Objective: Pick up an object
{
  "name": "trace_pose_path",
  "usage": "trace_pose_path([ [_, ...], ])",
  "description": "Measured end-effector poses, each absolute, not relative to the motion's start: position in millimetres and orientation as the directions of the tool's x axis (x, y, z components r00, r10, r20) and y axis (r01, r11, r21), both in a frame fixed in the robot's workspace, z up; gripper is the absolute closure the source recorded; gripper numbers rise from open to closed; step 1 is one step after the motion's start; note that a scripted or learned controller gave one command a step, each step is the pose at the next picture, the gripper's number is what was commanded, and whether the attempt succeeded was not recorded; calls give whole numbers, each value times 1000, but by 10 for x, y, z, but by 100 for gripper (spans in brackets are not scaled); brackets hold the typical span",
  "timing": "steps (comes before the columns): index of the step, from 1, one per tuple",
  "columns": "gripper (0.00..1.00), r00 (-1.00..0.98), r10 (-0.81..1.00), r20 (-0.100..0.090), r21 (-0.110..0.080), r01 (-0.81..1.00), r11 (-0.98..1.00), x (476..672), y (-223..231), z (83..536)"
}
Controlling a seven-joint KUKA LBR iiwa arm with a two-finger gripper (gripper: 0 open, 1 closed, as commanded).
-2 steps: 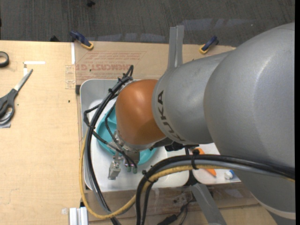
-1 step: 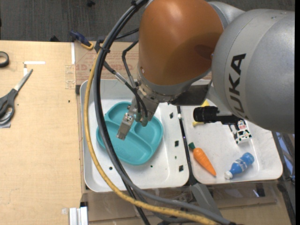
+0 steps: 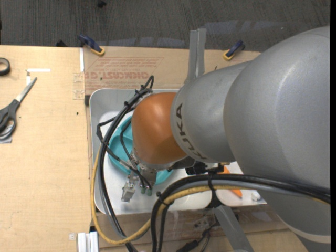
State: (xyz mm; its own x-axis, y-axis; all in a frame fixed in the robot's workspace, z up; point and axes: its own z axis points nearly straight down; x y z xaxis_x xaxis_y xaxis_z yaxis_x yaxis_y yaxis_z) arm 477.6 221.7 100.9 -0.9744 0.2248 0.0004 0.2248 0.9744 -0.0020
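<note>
A teal object [image 3: 122, 140] lies just beside the hand [image 3: 131, 185], whose grip state I cannot tell.

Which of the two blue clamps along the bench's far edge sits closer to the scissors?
The left blue clamp, by the bin's far-left corner. The other clamp lies farther right; the scissors lie far left.

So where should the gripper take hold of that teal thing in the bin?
Most of the teal object is hidden under the arm; its exposed curved left edge looks like a thin rim. Probably best to pinch that rim from above, one finger on each side, on the part facing the bin's left wall. Its full shape cannot be told.
</note>
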Motion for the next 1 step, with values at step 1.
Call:
trace_pose_path([
  [1, 100, -972, 234, 4, -11, 234, 972, 4772, 2162, 1051],
])
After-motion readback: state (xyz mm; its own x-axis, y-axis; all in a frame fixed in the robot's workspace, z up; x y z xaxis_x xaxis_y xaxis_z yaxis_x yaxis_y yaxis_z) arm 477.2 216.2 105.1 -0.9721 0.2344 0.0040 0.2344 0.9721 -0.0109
